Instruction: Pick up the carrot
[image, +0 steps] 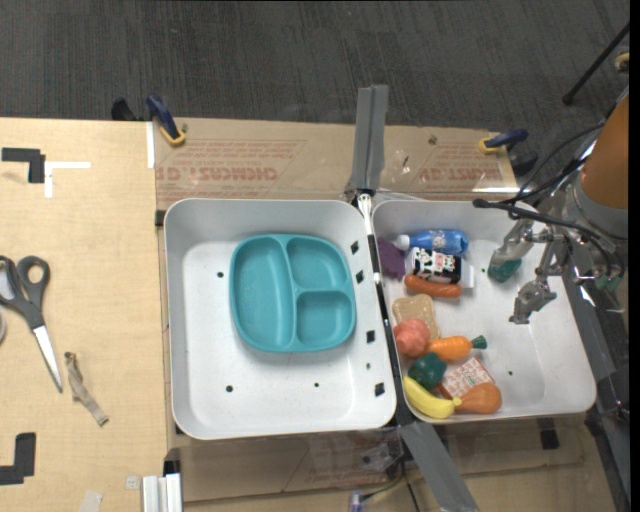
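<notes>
The carrot (450, 348) lies in the right bin (560, 385), close to the bin's middle, a little toward its front edge. It is orange with a green top. It lies on its side, long way running left to right, with the green end pointing toward the right wall. A red apple (411, 338) sits just beside it on the left. The end effector (517, 283) hangs over the bin's back right part, fingers spread apart with nothing between them. From there the carrot lies toward the front and toward the left, near but not touching
</notes>
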